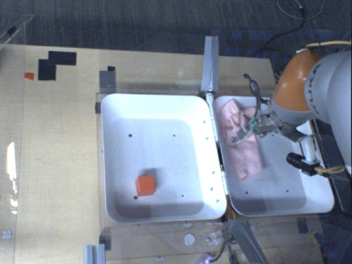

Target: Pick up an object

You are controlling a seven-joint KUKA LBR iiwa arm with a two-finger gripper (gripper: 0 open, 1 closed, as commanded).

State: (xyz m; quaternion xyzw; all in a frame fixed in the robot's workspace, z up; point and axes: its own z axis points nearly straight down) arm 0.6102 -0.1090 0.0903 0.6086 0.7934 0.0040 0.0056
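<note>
A pink cloth (240,142) lies crumpled along the left side of the right bin (286,199). My gripper (243,132) reaches in from the right and is down on the cloth's upper middle, its metal fingers over the folds. An orange block (146,185) sits in the lower left part of the left bin (159,114), far from the gripper.
A grey metal post (210,65) rises at the back between the two bins. Black cables (252,87) run along the arm's wrist. Black markers (55,64) and a small orange square (29,76) lie on the wooden bench at the far left.
</note>
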